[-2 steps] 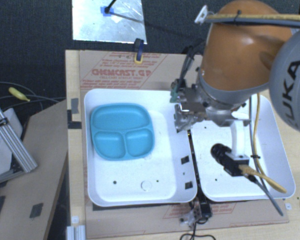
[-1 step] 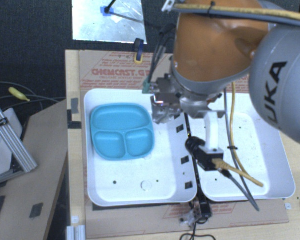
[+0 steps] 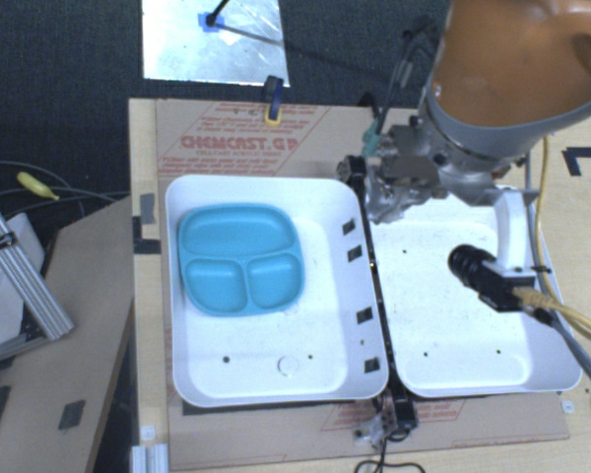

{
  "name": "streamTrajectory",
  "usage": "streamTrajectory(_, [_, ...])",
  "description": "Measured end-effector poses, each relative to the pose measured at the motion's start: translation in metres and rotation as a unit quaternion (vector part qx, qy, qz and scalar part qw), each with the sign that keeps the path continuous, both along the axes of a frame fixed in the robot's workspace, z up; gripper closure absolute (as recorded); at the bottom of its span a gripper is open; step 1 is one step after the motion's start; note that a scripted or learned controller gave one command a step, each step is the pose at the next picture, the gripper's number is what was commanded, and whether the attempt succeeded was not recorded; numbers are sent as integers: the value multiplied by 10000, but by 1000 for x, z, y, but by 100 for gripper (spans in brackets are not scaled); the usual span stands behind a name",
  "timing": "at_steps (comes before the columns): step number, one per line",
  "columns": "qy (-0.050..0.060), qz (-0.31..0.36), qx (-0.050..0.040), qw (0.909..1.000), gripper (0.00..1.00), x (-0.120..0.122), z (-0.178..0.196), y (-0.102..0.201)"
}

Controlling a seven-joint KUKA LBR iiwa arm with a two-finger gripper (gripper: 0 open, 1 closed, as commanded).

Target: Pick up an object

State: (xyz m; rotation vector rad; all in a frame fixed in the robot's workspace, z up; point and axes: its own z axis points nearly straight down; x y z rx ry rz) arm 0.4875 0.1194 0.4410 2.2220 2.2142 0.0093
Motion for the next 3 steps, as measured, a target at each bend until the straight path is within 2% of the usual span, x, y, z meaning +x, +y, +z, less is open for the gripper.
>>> streamTrajectory(1, [19, 45, 5, 10000, 100, 17, -1, 33])
streamTrajectory(2, [35, 16, -4, 10000, 100, -1, -18, 10])
streamTrajectory(3, [26, -17, -10, 10000, 100, 0, -24, -65])
